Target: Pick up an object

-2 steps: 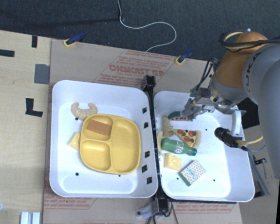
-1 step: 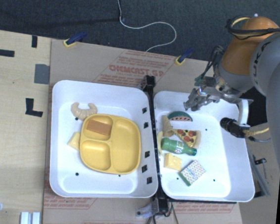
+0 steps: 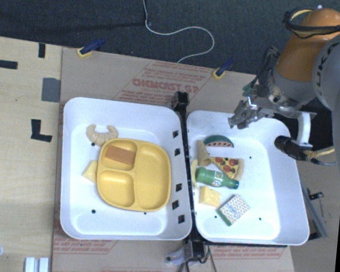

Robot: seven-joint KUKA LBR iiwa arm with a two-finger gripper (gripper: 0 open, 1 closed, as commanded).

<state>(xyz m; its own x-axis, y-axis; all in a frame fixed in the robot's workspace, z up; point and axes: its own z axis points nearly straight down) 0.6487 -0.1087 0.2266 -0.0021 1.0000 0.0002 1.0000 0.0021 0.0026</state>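
While the gripper point(image 3: 242, 117) hovers (jaw state unclear), green bottle point(image 3: 215, 179) lies flat, neck pointing right.

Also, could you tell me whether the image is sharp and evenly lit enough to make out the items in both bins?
Camera view: lighting is soft and even, with faint shadows under the yellow divided plate; the green bottle and pizza slice read clearly; the claw is slightly blurred and dark.

You are viewing a robotics laboratory bench: taped cardboard point(image 3: 164, 80) under two white bins point(image 3: 70, 170), a loose cable point(image 3: 175, 30), an industrial arm point(image 3: 324, 52).
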